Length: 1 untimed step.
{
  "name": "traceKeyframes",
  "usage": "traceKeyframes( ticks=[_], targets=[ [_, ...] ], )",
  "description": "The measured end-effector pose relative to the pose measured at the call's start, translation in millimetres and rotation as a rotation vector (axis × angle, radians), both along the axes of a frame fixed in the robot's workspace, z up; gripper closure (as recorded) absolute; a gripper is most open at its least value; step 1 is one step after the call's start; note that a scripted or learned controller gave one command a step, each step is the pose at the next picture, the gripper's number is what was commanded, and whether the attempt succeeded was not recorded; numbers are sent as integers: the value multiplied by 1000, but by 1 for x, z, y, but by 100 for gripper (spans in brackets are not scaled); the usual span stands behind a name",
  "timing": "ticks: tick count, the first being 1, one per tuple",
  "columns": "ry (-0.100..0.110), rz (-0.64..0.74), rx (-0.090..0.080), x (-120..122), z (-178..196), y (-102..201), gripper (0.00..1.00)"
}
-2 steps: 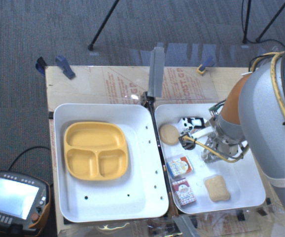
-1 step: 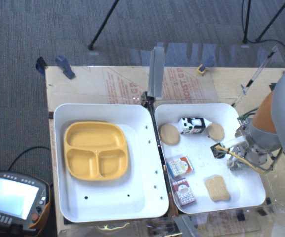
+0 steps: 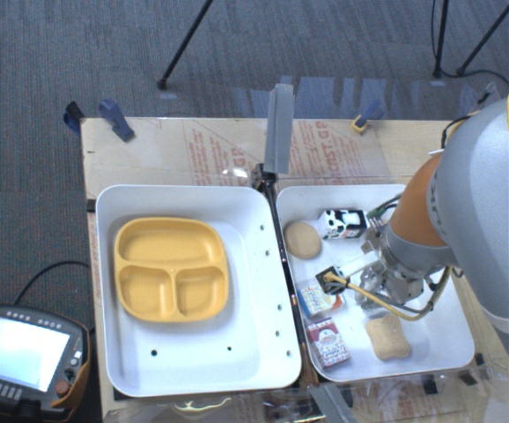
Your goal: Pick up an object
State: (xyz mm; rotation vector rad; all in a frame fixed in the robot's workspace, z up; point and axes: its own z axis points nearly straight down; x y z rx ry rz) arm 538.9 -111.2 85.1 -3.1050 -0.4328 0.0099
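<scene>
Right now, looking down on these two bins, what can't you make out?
All in the camera view:
- Whether the gripper holds anything: the arm hangs over it.
- Right bin: its right side lies under the arm.
- Red box: print too small to read.
- Handheld screen: washed out white, nothing readable.

A bulky, rounded grey arm (image 3: 479, 183) narrows through an orange band (image 3: 416, 211) to a silvery wrist (image 3: 406, 267).
</scene>
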Motion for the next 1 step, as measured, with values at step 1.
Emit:
traceKeyframes(
  ticks=[1],
  targets=[
    [0, -80, -4, -8, 0, -67, 100]
  ],
)
